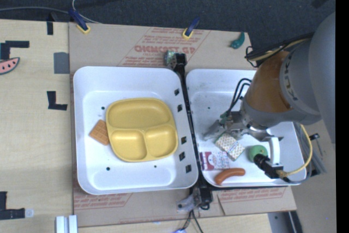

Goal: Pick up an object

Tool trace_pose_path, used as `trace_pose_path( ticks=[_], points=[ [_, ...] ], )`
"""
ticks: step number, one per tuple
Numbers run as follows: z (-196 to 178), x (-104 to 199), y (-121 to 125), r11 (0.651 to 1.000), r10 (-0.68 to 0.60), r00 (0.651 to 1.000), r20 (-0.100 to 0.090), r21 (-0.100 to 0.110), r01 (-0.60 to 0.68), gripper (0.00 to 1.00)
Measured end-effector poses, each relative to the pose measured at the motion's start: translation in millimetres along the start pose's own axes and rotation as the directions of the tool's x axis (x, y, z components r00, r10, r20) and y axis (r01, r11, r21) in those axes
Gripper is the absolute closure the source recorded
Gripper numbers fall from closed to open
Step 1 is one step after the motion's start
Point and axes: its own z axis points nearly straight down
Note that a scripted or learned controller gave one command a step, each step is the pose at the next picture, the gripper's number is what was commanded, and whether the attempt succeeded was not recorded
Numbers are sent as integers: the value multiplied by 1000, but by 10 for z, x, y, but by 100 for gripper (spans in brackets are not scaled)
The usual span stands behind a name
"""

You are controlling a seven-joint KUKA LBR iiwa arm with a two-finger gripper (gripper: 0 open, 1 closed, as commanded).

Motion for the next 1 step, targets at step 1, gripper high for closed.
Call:
trace_pose_path(
  ticks=[1],
  points=[
    [-100, -11, 6, 1000, 1, 1000, 3, -3, -1, 100]
  ],
)
